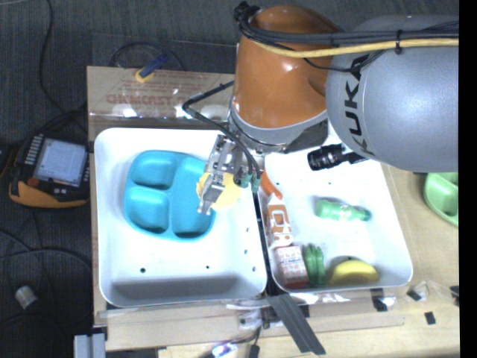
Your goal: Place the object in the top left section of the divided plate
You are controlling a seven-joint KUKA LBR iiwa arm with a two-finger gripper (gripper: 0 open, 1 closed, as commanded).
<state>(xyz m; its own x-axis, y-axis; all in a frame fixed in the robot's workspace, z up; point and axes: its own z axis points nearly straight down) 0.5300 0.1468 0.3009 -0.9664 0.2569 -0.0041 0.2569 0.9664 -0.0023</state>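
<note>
Gripper [216, 189] hung over the right rim of the divided plate [168, 194], fingers pinching a yellow object [222, 192]. Your target compartment lay up-left of it in frame.

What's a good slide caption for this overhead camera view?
KUKA gripper holds a yellow object over the blue divided plate in the left bin.

Ketchup bottle [280, 230], green bottle [341, 212] and banana [352, 271] in the right bin [396, 222]; handheld pendant [51, 170] far left.
</note>
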